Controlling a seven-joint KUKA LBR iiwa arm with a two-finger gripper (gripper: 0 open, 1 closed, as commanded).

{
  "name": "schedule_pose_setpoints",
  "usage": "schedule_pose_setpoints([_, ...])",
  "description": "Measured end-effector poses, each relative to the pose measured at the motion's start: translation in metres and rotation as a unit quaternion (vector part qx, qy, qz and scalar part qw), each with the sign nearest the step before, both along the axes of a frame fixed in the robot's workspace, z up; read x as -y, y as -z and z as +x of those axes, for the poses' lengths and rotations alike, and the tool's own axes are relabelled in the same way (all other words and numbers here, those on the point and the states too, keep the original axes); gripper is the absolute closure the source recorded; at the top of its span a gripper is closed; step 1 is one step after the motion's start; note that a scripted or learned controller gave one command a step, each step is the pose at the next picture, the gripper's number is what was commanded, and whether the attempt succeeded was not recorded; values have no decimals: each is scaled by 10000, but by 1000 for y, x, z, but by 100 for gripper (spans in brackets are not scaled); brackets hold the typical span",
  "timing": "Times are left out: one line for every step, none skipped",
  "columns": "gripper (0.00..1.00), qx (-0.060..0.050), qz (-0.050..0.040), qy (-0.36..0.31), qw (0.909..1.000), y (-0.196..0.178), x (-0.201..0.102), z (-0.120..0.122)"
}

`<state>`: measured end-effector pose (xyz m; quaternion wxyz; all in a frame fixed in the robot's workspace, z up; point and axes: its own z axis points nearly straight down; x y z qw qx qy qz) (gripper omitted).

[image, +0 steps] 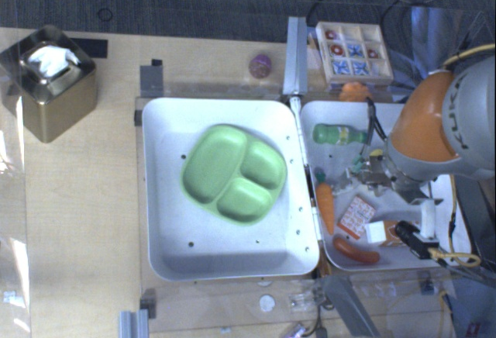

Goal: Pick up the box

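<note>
Wooden bench [77,197], two white bins [159,174], tissue box [50,92], purple ball [260,65]

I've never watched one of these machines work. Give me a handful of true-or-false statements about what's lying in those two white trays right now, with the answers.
1. A green divided plate lies in the left bin. True.
2. The carrot lies in the left bin. False: it lies in the right bin, near its left wall.
3. The small box with the orange and white print lies in the right bin, beside the carrot. True.
4. The green bottle stands upright. False: it lies on its side near the right bin's far edge.
5. The arm hangs over the left bin. False: it is over the right bin.
6. A sausage lies near the right bin's front edge. True.
</note>
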<state>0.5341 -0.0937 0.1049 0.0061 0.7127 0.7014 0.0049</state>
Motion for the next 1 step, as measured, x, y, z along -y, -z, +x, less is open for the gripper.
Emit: schedule_pose_setpoints([0,-27,2,-191,9998,13,6,-44])
